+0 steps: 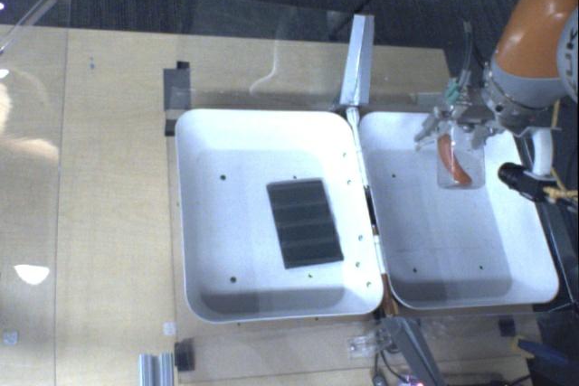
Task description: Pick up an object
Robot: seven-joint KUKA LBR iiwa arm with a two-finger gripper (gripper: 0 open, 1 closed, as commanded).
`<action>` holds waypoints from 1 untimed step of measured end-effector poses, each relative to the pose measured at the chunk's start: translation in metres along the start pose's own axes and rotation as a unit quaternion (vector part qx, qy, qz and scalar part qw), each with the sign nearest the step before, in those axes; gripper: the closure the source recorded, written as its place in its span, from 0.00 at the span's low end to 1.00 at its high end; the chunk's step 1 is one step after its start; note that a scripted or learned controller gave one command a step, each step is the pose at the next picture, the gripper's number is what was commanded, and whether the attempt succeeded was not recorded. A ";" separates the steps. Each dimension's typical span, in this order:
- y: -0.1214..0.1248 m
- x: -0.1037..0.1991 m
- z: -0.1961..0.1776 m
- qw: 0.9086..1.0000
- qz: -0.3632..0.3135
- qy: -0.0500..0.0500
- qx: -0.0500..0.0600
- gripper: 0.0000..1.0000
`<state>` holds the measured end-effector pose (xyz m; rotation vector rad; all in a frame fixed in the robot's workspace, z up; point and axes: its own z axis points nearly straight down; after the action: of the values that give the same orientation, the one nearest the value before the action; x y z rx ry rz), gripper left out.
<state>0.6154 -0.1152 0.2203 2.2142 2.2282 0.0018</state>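
On the wooden bench (99,221), two white bins side by side, left bin (194,194) holding a dark ridged rectangular pad (305,222) lying flat, right bin (525,276) under the arm, gripper (455,160) hanging over its upper part, jaws closed on an orange-red sausage-shaped object (452,161) held nearly upright

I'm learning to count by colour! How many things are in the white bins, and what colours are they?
Dark grey: 1, the flat ribbed rectangular pad lying in the left shallow white bin.
Orange-red: 1, the small long sausage-shaped object under the arm's hand, over the right shallow white bin.
Total: 2 things.
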 end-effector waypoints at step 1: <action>0.031 -0.079 0.057 0.999 -0.043 -0.001 -0.001 0.00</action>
<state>0.6472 -0.1945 0.1630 2.1144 2.3192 0.0014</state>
